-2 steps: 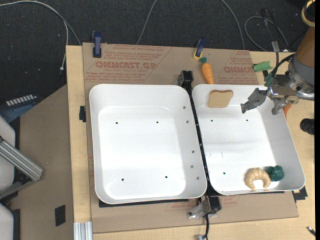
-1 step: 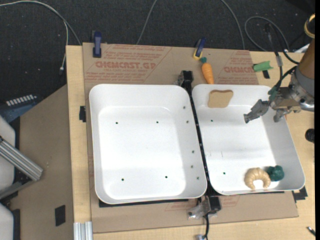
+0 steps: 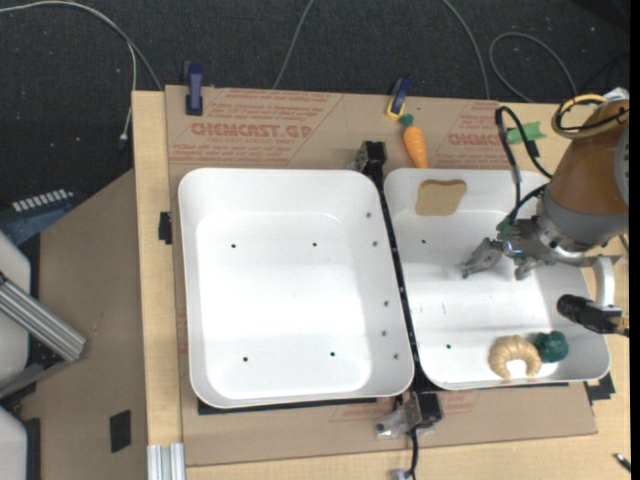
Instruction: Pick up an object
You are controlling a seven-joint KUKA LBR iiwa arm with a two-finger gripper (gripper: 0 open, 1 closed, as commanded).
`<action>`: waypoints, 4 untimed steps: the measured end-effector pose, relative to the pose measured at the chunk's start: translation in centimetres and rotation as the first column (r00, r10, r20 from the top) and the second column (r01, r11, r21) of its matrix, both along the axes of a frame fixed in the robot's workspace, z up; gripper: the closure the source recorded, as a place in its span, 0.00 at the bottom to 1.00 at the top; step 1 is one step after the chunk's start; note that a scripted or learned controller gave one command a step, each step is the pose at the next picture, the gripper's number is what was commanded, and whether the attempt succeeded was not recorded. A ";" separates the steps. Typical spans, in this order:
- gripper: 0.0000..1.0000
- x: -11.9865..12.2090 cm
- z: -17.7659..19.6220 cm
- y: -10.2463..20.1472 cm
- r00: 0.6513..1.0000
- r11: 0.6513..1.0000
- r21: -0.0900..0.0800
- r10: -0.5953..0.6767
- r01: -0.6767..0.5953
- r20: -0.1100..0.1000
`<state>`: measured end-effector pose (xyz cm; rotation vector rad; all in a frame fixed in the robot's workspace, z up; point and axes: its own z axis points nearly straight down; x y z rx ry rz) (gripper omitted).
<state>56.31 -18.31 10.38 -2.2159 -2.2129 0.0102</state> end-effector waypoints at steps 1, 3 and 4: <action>0.00 7.7 -2.0 1.3 1.000 1.000 -0.003 0.004 -0.004 0.011; 0.00 6.4 -1.9 5.9 1.000 1.000 0.000 0.008 -0.008 0.013; 0.00 6.2 2.0 6.6 1.000 1.000 -0.003 0.002 -0.002 0.015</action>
